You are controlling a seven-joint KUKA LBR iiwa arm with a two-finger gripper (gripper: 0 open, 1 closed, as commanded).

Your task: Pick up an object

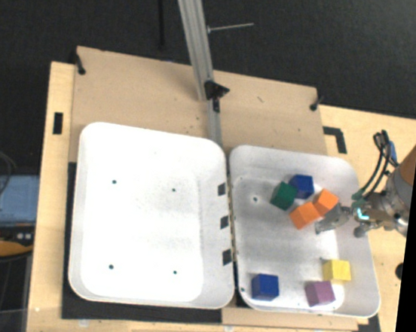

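Wooden table [277, 102], two white bins; hand [344, 219] low over right bin [268, 169] beside orange blocks [315, 208], grip impossible to tell.

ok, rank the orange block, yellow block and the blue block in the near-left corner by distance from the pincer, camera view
1. Orange block, just left of the pincer.
2. Yellow block, below it, toward the right bin's near edge.
3. Blue block, near-left corner of that bin.

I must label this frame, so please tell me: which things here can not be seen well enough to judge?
- Hand: small and blurred in the camera view; fingers' state unclear.
- Arm: cut off by the right edge.
- Orange blocks: two touch; whether the hand touches them is unclear.
- Green block: partly overlaps the blue block.
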